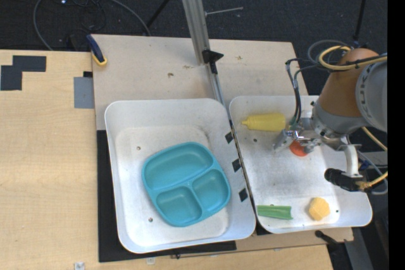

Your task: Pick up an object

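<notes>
- The worktop [44,155] is pale wood with a lighter board set on it; two shallow white bins sit side by side, the left bin [120,136] and the right bin [278,180].
- Behind the worktop lies dark carpet with loose black cables, and a slanted aluminium post [195,16] rises between the bins' far corners.
- The end effector [292,138] is low over the far part of the right bin, reaching in from the arm [351,92] on its right.
- A small red-orange object [298,148] sits right at the end effector, touching or just under it; whether it is gripped cannot be told, nor how far the end effector is open.
- A yellow corn-like toy [264,122] lies just left of the end effector.
- A green strip-shaped piece [274,212] and a yellow-orange lump [319,208] lie nearer the camera than the end effector, well apart from it.
- A teal divided plate [185,183] rests in the left bin, far to the end effector's left.
- The metal parts around the end effector are small and blurred.
</notes>
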Robot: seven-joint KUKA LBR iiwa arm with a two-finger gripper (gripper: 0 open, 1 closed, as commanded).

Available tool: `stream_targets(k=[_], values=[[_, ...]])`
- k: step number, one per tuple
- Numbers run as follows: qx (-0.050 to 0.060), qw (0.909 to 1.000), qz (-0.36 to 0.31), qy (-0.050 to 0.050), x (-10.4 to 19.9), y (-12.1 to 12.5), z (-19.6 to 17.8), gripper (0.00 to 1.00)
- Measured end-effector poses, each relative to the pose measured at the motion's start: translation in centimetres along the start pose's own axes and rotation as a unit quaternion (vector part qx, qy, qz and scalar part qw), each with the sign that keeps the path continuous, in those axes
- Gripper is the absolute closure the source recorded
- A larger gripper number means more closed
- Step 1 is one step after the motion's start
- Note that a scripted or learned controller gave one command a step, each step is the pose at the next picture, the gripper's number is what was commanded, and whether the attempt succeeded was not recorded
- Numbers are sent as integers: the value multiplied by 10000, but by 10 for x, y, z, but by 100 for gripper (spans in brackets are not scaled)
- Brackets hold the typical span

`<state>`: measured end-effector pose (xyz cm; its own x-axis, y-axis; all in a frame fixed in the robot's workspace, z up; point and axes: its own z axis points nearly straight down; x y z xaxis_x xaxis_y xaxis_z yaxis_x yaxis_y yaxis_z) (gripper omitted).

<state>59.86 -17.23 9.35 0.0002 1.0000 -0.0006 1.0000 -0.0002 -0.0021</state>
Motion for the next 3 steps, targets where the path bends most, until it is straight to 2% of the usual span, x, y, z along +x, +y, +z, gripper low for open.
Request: stream_targets(k=[1,2,3], values=[[-22,10000,12,-12,-2,1,-14,100],[-27,10000,-6,0,2,-1,-76,100],[-18,10000,-4,0,2,-4,-119,100]])
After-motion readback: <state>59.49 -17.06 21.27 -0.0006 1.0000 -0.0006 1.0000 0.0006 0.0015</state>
